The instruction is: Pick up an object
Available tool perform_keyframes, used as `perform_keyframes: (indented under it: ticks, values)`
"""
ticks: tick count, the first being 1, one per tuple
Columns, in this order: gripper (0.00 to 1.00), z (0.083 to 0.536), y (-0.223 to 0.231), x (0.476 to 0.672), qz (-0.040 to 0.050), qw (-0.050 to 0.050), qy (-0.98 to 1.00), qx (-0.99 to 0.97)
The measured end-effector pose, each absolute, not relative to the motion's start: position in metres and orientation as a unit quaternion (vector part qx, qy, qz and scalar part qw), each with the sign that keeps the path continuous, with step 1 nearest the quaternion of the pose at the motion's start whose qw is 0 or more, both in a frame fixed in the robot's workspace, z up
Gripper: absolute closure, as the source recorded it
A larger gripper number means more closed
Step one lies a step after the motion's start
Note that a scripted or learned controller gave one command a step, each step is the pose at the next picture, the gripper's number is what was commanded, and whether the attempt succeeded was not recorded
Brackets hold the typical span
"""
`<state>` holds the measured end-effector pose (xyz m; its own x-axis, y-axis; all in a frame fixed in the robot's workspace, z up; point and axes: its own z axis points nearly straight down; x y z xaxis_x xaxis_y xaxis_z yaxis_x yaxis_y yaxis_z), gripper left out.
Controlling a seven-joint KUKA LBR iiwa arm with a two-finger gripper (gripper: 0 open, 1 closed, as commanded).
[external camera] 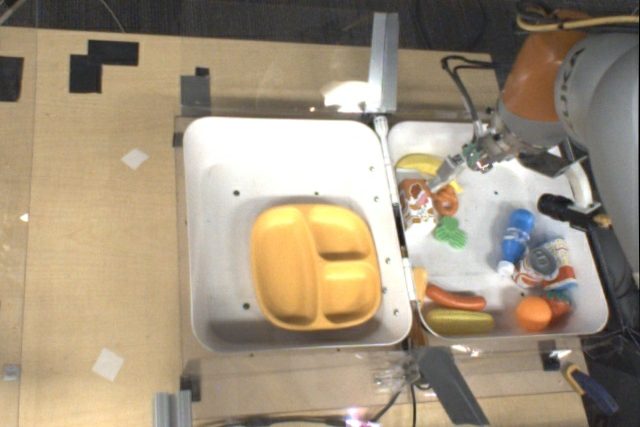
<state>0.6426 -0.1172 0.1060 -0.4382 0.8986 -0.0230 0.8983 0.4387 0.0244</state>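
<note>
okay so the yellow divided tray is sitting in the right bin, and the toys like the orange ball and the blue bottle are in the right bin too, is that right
Not quite. The camera view shows the yellow divided tray in the left bin, not the right one. The rest holds: the orange ball and the blue bottle are in the right bin.

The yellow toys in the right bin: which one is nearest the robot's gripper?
The yellow banana at the bin's far end, just left of the gripper. The other, a yellow-green pickle-shaped piece, lies at the near edge beside the red sausage.
</note>
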Motion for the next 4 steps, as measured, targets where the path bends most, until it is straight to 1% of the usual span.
perform_keyframes:
  ticks: [1, 2, 3, 4]
  values:
    - [0.0, 0.106, -0.112, 0.652, 0.0055, 0.018, 0.838, 0.546]
    - [0.0, 0.089, -0.115, 0.659, 0.0018, 0.005, 0.85, 0.526]
    - [1.0, 0.101, -0.113, 0.661, 0.0022, 0.008, 0.853, 0.523]
    - [1.0, 0.204, -0.05, 0.668, 0.0035, 0.005, 0.777, 0.63]
